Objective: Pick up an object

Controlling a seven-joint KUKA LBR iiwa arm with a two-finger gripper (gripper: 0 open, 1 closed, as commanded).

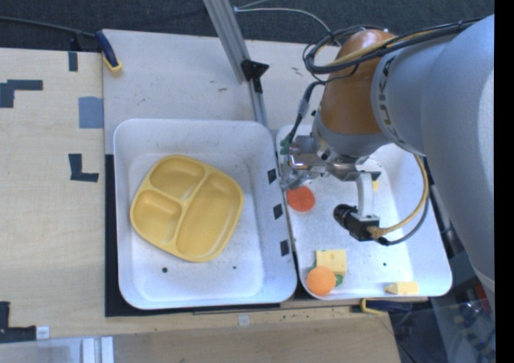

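In the right bin lie a red-orange round piece, an orange ball, a yellow block and a small yellow wedge. My gripper hangs low over the bin's left side, directly above the red-orange piece and close to it. The arm's wrist hides the fingers. A yellow divided plate rests in the left bin.
A slanted metal pole rises behind the bins. A black cable fitting hangs from the wrist over the right bin's middle. The grey arm covers the right bin's far right part.
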